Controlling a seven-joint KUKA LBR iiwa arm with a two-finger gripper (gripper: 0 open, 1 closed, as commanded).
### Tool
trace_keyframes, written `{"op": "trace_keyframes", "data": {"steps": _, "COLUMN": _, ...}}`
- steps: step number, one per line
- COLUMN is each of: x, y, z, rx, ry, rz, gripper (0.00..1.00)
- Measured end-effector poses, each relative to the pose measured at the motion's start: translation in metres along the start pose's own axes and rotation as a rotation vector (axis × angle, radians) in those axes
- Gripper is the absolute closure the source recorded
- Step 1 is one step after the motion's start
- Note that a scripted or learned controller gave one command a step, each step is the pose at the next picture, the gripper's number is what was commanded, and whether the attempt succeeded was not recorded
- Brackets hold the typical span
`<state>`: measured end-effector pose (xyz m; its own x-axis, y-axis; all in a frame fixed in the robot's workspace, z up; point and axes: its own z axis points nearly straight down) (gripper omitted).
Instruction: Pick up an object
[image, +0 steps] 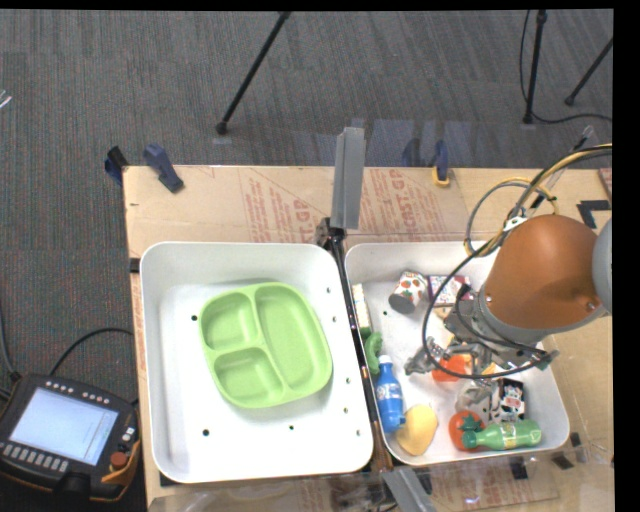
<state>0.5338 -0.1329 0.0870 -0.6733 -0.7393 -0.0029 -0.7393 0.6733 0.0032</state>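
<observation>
The right bin (400, 256) holds several small items. My gripper (462, 368) hangs low in the middle of this bin, under the orange wrist band (545, 272). It sits right over a small orange object (452, 366), which is partly hidden by it. A blue bottle (388, 395) lies to its left, with a yellow lemon (419, 428) below that. A red tomato (462, 430) and a green bottle (505, 436) lie at the bin's front edge. A small printed carton (410, 290) lies further back.
The left bin (170, 300) holds a green divided plate (265, 343). A grey upright post (348, 180) stands behind the gap between the bins. A small dark-printed box (511, 398) rests by the gripper's right. Cables loop above the wrist.
</observation>
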Motion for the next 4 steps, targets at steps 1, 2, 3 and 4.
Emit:
{"op": "trace_keyframes", "data": {"steps": 1, "x": -0.0023, "y": 0.0011, "z": -0.0095, "rx": -0.002, "ry": -0.002, "rz": 0.001, "gripper": 1.0}}
{"op": "trace_keyframes", "data": {"steps": 2, "x": -0.0022, "y": 0.0013, "z": -0.009, "rx": -0.003, "ry": -0.002, "rz": 0.001, "gripper": 0.0}}
{"op": "trace_keyframes", "data": {"steps": 3, "x": -0.0044, "y": 0.0024, "z": -0.0182, "rx": -0.005, "ry": -0.004, "rz": 0.002, "gripper": 1.0}}
{"op": "trace_keyframes", "data": {"steps": 4, "x": -0.0043, "y": 0.0025, "z": -0.0178, "rx": -0.006, "ry": -0.004, "rz": 0.003, "gripper": 0.0}}
